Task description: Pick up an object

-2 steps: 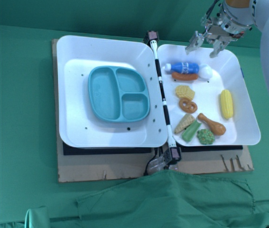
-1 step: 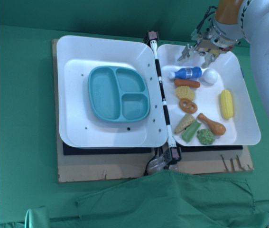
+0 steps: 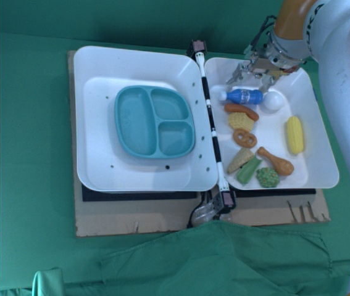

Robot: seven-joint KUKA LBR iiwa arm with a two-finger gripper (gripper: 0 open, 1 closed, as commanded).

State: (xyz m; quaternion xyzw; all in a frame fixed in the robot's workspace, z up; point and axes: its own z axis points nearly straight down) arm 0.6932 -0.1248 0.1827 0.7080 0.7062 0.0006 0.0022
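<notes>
two shallow white bins sit side by side on a cardboard sheet (image 3: 131, 217) over green cloth. the left bin (image 3: 100, 66) holds a teal divided plate (image 3: 155, 121) with three compartments, lying flat near its middle. a black-and-white striped divider bar (image 3: 210, 119) runs between the bins.

the right bin (image 3: 323, 159) carries the toy food. near its top left lies a blue bottle (image 3: 244, 95) on its side, white cap toward the divider. just below it are an orange sausage (image 3: 241, 111), a yellow waffle piece (image 3: 241, 121) and a pretzel (image 3: 245, 139). lower down are a corn-coloured wedge (image 3: 240, 160), a green stalk (image 3: 249, 170), a broccoli floret (image 3: 267, 177) and a drumstick (image 3: 276, 161). a white ball (image 3: 273, 100) rests just right of the bottle, and an ear of corn (image 3: 294, 134) lies further right.

the gripper (image 3: 252, 80) hangs over the top of the right bin, just above the bottle and ball, its fingers spread with nothing between them. the grey arm (image 3: 347, 91) with its orange band runs down the right side.
</notes>
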